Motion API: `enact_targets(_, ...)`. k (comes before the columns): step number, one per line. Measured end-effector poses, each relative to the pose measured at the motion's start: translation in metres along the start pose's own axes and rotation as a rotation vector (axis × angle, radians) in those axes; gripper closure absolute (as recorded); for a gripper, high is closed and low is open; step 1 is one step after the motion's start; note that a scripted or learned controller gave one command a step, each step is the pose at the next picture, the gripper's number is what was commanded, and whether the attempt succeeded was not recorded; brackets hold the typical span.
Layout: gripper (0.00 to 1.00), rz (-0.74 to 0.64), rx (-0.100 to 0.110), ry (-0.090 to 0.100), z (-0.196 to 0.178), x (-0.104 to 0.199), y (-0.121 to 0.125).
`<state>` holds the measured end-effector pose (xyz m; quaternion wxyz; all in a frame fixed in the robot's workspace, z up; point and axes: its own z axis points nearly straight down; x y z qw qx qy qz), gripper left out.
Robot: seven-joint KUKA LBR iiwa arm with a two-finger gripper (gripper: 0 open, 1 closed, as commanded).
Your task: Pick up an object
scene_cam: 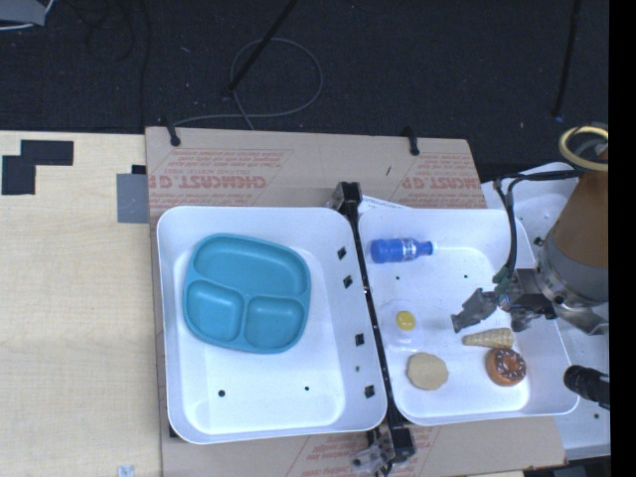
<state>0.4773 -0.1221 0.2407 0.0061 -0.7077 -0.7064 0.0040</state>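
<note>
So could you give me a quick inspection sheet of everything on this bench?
Surface: two white bins side by side, left bin and right bin, on cardboard.
Job's things: in the right bin, a blue bottle lying down, a small yellow piece, a tan cookie, an ice cream cone, a donut.
Clutter: blue divided plate in the left bin.
Pincer: pincer low over the right bin, just above the cone, holding nothing.
Cables: black cable by the arm; loops on the dark floor.
Surroundings: wooden tabletop to the left.
</note>
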Motion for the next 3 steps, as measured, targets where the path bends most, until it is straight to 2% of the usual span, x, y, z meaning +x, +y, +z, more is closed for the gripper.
enact_targets(1, 0.00, -0.002, -0.010, -0.002, -0.005, 0.000, 0.002)
enact_targets(3, 0.00, -0.002, -0.006, 0.000, 0.083, 0.006, 0.007)
